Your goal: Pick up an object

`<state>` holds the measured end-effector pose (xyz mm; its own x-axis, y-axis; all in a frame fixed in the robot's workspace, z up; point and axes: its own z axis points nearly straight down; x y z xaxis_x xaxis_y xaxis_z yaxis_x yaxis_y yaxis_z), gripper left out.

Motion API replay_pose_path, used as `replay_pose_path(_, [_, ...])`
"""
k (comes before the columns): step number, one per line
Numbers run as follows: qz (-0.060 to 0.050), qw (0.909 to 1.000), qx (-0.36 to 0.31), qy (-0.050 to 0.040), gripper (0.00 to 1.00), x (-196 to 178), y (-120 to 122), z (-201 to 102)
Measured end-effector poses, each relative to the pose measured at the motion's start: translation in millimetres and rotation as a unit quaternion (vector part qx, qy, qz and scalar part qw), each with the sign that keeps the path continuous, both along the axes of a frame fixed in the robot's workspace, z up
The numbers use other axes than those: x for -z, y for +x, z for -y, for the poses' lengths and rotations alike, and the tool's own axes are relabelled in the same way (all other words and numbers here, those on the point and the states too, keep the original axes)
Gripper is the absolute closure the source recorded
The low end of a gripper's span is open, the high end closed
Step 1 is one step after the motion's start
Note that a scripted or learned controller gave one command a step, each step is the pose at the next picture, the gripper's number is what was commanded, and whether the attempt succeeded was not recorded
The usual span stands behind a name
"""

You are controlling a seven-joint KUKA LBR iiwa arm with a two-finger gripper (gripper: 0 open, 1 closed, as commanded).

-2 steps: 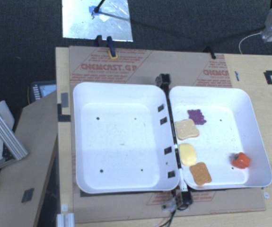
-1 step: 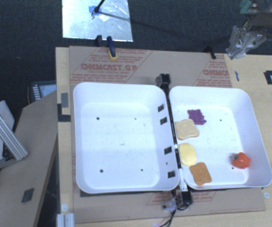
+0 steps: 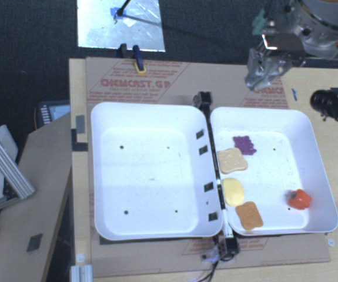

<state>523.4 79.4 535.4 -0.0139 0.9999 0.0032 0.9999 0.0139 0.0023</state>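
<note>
Risk of toppling tomato [image 3: 299,199] near bin wall [image 3: 324,175]; end effector [image 3: 263,75] high above, finger state indiscernible.

You can't tell how the gripper's [image 3: 263,75] fingers stand: they blur together. The arm [image 3: 324,7] is cut off at the top edge.

I see dark carpeted floor [image 3: 27,34], a shiny square metal sheet [image 3: 120,16], and a light wooden bench top [image 3: 51,175].
</note>
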Motion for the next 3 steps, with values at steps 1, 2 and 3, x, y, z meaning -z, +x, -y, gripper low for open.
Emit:
replay_pose_path(1, [-0.001, 1.0000, 0.000, 0.0000, 1.00, 0, -39, -73])
replay_pose_path(2, [0.000, 1.0000, 0.003, -0.0002, 1.00, 1, -38, -124])
replay_pose_path(3, [-0.001, 1.0000, 0.003, -0.0011, 1.00, 11, -37, -156])
